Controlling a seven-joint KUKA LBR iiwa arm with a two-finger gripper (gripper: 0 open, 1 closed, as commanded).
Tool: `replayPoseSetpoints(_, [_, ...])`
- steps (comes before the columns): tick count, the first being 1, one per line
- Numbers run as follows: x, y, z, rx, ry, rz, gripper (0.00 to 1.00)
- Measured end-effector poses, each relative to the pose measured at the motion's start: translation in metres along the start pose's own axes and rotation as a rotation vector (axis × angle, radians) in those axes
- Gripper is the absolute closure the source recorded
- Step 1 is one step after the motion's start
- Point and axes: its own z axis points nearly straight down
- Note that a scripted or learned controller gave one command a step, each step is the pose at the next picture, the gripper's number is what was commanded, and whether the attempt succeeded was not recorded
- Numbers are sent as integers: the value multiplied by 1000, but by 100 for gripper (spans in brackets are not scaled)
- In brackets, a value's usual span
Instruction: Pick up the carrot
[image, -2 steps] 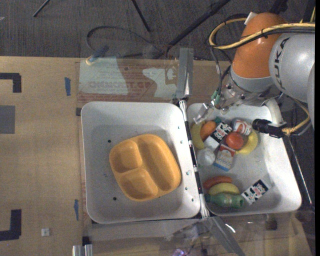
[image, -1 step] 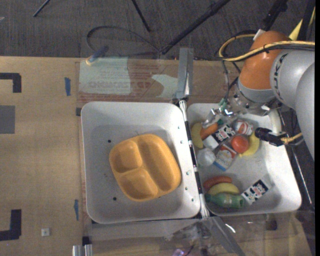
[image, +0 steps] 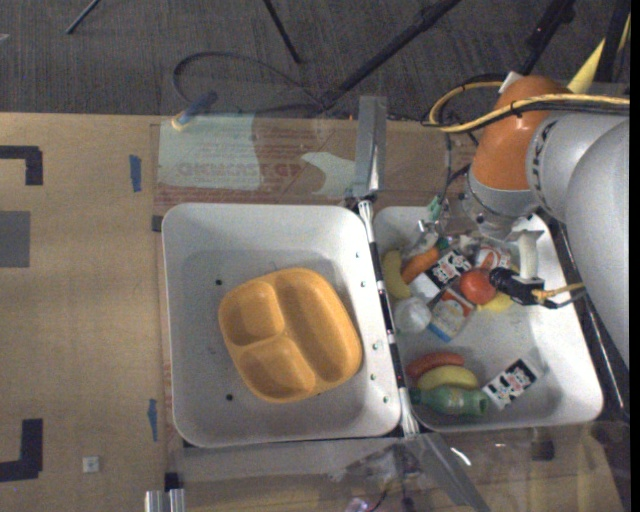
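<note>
The carrot (image: 420, 265) is a short orange piece lying at a slant in the upper left part of the right bin (image: 560, 395), between a yellow banana (image: 392, 273) and a small milk carton (image: 452, 268). My gripper (image: 470, 250) hangs low over the cluster just right of the carrot, under the grey wrist and orange band. It stands above the carton and a red tomato (image: 477, 287). The wrist hides the fingertips, and nothing is visibly lifted.
The left bin (image: 200, 250) holds a yellow divided plate (image: 290, 333). In the right bin also lie a white bottle (image: 412, 316), a red piece (image: 435, 361), a yellow piece (image: 449, 378), a green piece (image: 455, 403) and a second carton (image: 511, 383). A black-and-yellow cable end (image: 520, 287) juts out beside the tomato.
</note>
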Motion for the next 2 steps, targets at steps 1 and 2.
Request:
replayPoseSetpoints(1, [1, 1, -9, -1, 2, -2, 100])
replayPoseSetpoints(2, [49, -61, -96, 5, 2, 158, 100])
